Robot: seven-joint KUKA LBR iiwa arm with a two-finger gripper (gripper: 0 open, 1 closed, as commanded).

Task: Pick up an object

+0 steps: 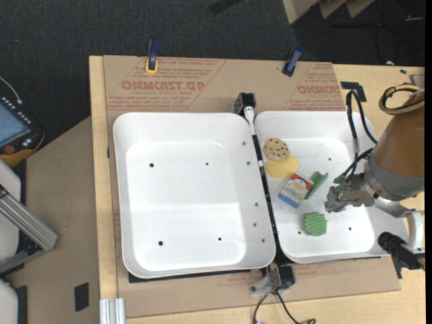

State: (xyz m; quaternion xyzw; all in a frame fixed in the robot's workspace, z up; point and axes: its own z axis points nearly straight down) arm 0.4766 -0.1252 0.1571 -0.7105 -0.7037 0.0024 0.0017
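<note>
white right bin (337, 123) holds 4 items; gripper (339, 200) sits above green ball (314, 224). can't tell its grip. the ball might roll away.

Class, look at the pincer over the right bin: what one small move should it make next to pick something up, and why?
Probably shift a little toward the bin's near edge and descend onto the green ball. The pincer hangs just above and to the right of it, nothing shows between its fingers, and the ball lies apart from the cookie and the small box.
</note>
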